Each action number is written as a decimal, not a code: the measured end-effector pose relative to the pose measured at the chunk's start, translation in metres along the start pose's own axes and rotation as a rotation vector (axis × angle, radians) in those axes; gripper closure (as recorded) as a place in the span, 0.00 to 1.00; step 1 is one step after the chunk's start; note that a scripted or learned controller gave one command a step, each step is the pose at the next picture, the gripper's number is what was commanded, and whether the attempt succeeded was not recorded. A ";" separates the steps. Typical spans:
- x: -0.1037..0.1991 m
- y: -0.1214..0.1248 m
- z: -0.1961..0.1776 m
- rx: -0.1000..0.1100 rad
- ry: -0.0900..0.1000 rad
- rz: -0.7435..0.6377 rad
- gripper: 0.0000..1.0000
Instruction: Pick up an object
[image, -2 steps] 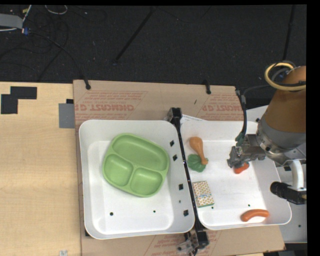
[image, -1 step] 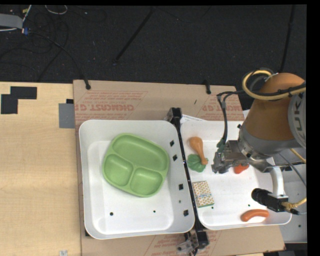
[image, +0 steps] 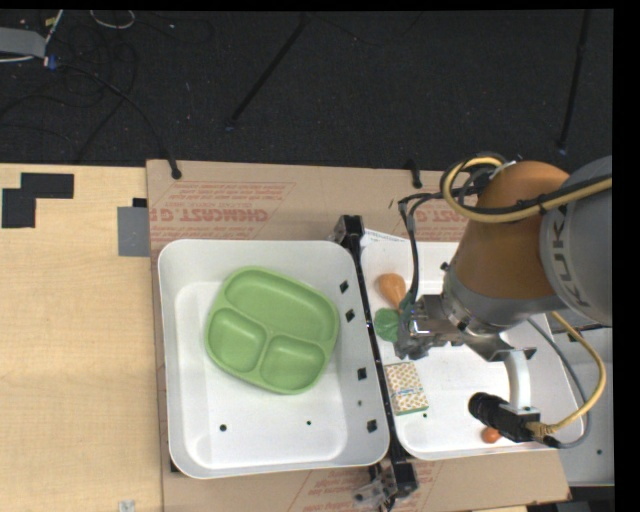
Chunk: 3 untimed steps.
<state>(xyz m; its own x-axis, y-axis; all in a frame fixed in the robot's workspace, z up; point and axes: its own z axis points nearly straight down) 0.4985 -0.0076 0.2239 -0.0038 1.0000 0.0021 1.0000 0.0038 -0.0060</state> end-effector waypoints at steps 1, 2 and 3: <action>0.048 -0.002 0.008 0.000 0.000 -0.001 1.00; 0.100 -0.002 0.002 -0.002 -0.001 -0.002 1.00; 0.097 -0.002 0.002 -0.001 -0.002 0.002 0.00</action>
